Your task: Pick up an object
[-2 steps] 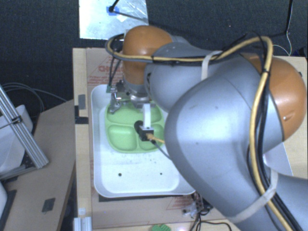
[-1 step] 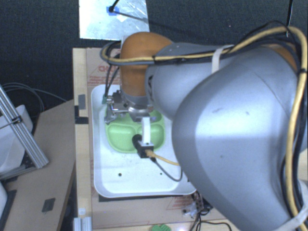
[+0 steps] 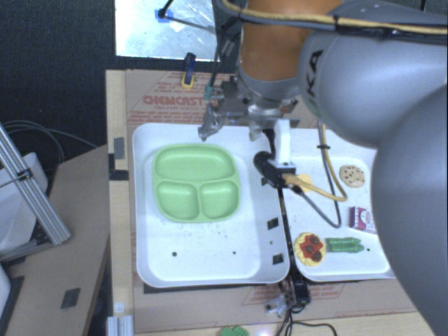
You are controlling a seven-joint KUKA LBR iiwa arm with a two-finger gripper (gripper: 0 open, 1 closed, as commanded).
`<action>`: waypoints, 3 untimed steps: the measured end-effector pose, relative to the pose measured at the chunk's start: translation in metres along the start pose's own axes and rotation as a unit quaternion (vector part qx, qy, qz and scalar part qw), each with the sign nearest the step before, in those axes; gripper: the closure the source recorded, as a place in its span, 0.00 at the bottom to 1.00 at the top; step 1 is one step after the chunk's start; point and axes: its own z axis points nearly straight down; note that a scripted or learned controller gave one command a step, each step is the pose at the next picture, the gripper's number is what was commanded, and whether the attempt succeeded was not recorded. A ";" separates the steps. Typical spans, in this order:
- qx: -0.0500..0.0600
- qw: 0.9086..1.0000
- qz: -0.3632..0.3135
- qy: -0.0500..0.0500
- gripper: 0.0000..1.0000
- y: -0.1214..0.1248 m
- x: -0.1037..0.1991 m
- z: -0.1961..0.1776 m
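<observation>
The green plate (image 3: 196,183) with three parts lies flat in the left bin (image 3: 210,254). My gripper (image 3: 208,133) hangs at the plate's far edge. I cannot tell if it is open or closed. In the right bin (image 3: 350,262) lie a cookie (image 3: 352,175), a toy pizza (image 3: 310,248) and a small box (image 3: 360,220).

Tan bench (image 3: 84,222), brown cardboard sheet (image 3: 168,100) with red print flat on it, two shallow white bins side by side on the sheet, left bin (image 3: 203,257), right bin (image 3: 374,261), inner rims touching.
</observation>
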 end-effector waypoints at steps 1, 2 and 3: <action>0.010 1.000 0.001 -0.003 0.00 0.031 -0.068 0.070; 0.008 1.000 0.001 -0.002 0.00 0.073 -0.147 0.113; 0.007 1.000 0.002 -0.004 0.00 0.076 -0.234 0.110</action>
